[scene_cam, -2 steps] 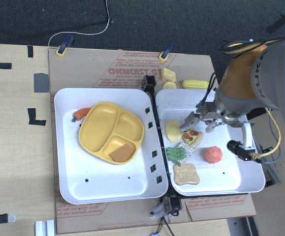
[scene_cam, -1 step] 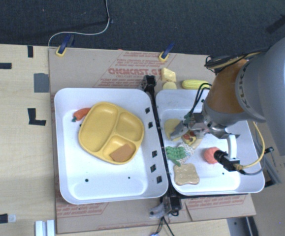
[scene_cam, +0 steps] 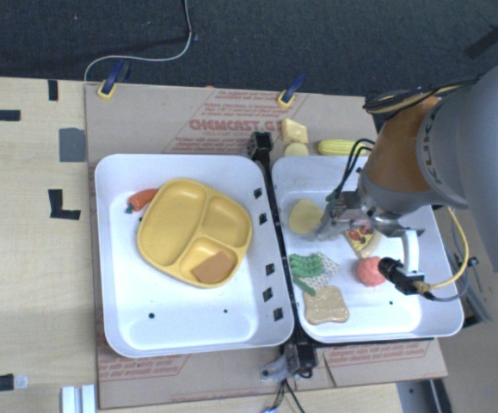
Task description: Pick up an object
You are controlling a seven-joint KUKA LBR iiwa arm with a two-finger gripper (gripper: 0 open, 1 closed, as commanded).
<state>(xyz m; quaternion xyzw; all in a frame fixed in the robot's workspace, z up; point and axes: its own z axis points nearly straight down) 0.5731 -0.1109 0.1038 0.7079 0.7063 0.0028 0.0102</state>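
Observation:
My gripper (scene_cam: 333,218) hangs low in the right bin (scene_cam: 442,317), just right of a pale yellow round piece (scene_cam: 303,217). Right below the wrist lies a small yellow-and-red piece (scene_cam: 362,241), partly hidden by the arm. A red-pink lump (scene_cam: 369,271) sits further toward the front. A green leafy piece (scene_cam: 310,267) and a slice of toast (scene_cam: 326,305) lie at the front left of this bin.
The left bin (scene_cam: 188,329) holds a yellow divided plate (scene_cam: 184,222) with a brown piece (scene_cam: 215,268) in one compartment, and an orange carrot (scene_cam: 142,199) beside it. Behind the right bin lie a cheese wedge (scene_cam: 294,131), a pale ball (scene_cam: 296,150) and a corn cob (scene_cam: 338,147).

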